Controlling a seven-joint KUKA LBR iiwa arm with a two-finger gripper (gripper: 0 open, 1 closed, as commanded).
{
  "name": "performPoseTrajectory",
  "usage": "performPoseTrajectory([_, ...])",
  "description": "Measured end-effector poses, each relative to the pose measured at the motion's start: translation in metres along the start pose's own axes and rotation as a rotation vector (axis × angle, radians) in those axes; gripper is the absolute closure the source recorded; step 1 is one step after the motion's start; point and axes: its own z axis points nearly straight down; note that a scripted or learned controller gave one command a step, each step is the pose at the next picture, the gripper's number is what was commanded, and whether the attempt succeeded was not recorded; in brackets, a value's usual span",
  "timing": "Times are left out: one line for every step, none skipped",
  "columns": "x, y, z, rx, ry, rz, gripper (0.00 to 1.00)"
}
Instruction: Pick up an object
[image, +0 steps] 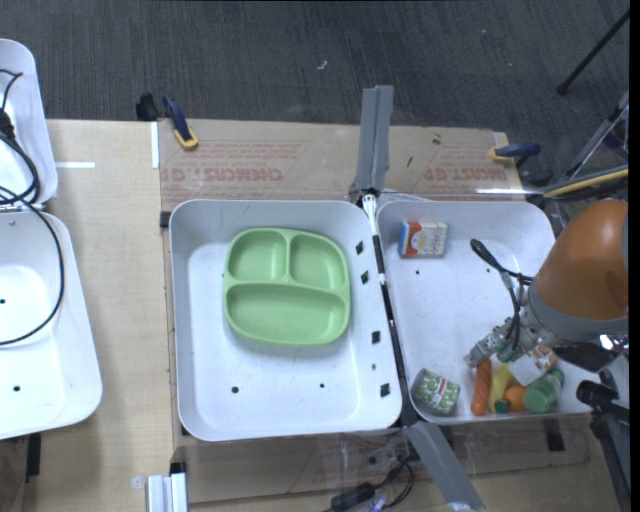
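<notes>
Nearest the lens, along the front wall of the right bin: one green patterned pouch, one orange carrot-shaped piece just beside it, then a tight cluster of one yellow piece, one small orange piece and one green bottle-shaped piece. They are packed too closely to tell which ones touch. That makes five small objects in the front-right corner.

One more item sits well apart at the back of the same bin: a small carton with red, white and blue print, lying near the back-left corner. One dark spoon-like utensil lies diagonally mid-bin, its handle running toward the arm.

Bin count is two, side by side. Left bin holds one green divided plate with three compartments, sitting toward the back centre.

Arm comes in from the right, orange band above the wrist. Gripper is low over the front-right cluster, just above the carrot and yellow piece. Cannot tell its state, since the metal tip is tangled visually with the clutter. Nothing visibly lifted.

Bench also carries two clamps at the back edge: one left, one right.
</notes>
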Motion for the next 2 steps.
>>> performPoseTrajectory([0.0328,0.0512,-0.1043,0.001,-0.001,0.059,1.0])
performPoseTrajectory([0.0327,0.0509,-0.1041,0.002,-0.001,0.059,0.0])
